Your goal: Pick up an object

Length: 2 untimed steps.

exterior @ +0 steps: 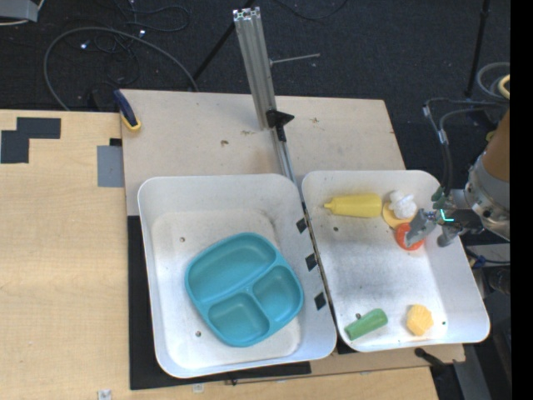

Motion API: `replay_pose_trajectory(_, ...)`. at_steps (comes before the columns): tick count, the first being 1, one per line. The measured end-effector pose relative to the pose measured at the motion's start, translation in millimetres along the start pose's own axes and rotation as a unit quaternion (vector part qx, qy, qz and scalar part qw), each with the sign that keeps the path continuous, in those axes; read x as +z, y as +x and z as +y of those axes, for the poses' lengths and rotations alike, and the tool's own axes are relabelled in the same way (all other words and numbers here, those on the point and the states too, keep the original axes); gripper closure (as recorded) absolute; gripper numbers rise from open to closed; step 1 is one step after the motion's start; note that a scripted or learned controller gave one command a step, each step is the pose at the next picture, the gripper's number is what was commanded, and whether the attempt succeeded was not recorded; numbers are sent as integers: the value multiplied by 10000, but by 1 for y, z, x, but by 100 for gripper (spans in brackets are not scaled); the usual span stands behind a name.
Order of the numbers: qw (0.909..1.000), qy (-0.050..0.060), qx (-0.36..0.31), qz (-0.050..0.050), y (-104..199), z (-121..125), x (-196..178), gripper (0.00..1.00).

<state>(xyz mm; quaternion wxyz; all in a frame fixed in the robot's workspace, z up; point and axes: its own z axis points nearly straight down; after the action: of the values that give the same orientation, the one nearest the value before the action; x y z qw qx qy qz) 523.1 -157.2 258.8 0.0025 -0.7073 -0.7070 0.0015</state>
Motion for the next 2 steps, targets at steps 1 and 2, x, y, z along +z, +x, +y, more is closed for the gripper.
replay_pose_trajectory(1,10000,-11,-1,-2,0,0,-1,0)
replay_pose_trajectory(2,10000,14,-2,3,-3,9,55,0)
